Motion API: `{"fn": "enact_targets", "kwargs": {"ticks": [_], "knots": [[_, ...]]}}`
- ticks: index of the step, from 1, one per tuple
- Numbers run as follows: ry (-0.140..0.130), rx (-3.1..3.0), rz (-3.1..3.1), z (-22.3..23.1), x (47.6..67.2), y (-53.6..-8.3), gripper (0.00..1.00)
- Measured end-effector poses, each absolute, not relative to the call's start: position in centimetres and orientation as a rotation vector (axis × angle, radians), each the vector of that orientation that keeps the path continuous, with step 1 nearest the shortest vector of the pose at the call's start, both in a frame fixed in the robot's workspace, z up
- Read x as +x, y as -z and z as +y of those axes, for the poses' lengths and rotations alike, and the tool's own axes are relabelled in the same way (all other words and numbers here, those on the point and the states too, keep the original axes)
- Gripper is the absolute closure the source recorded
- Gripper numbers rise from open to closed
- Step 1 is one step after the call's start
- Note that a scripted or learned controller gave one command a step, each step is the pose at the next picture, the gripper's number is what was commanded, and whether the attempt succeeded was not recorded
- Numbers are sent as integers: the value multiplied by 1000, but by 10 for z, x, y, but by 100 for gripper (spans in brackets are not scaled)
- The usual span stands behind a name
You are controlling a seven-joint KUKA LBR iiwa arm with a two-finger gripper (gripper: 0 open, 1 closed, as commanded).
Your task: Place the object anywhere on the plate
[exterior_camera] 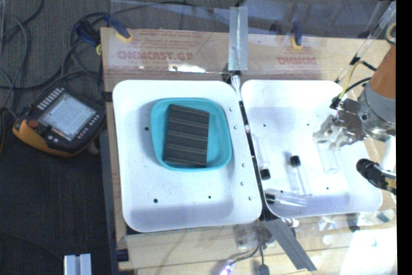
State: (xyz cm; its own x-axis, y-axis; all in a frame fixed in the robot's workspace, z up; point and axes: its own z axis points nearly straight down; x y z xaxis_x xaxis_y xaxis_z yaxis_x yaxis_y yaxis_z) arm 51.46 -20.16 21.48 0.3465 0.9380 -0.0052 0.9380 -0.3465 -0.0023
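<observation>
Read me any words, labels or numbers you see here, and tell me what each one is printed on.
Red lettering on the clear plastic panel behind the left white bin: blurred, not readable.
Shorter red lettering on the clear plastic panel behind the right white bin: blurred, not readable.
Screen of the handheld orange and grey pendant on the floor: too small to read.

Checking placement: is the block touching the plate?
Touching. The camera view shows the dark block lying flat inside the teal plate, with rim visible all round.

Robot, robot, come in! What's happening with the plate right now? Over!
Gripper over right bin. Dark ridged block lying on teal plate, left bin. Small black-capped clear tube loose in right bin.
</observation>
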Motion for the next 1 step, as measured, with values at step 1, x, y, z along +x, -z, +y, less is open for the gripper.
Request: {"fn": "enact_targets", "kwargs": {"ticks": [1], "knots": [[9,2577,1795,-202,515,-215,0]]}}
